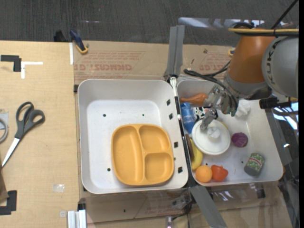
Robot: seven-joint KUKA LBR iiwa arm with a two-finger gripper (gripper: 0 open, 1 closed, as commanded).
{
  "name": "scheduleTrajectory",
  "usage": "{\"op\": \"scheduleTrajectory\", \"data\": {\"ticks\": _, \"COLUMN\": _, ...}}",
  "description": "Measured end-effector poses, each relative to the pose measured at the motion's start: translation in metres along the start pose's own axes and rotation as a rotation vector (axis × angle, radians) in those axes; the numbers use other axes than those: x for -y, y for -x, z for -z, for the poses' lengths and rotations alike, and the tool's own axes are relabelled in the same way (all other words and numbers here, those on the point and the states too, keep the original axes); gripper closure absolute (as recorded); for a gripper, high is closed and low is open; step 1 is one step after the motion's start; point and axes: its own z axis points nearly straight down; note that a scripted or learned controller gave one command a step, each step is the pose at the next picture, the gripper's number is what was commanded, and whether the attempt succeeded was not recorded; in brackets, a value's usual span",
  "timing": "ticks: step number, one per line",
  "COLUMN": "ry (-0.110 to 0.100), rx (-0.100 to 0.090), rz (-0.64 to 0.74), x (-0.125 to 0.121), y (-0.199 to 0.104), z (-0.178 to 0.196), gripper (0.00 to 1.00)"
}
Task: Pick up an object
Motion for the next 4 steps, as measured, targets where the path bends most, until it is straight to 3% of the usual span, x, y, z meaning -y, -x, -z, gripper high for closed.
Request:
{"op": "scheduleTrajectory", "data": {"ticks": 2, "ry": -0.011, "rx": -0.017, "rz": -0.254, "x": -0.004, "y": 0.003, "z": -0.004, "gripper": 0.0}}
{"op": "scheduleTrajectory", "data": {"ticks": 3, "ry": -0.002, "rx": -0.002, "rz": -0.448, "x": 0.045, "y": 0.034, "z": 0.042, "gripper": 0.0}}
{"op": "scheduleTrajectory", "data": {"ticks": 4, "ry": 0.008, "rx": 0.012, "rz": -0.79, "x": -0.01, "y": 0.022, "z": 0.001, "gripper": 0.0}}
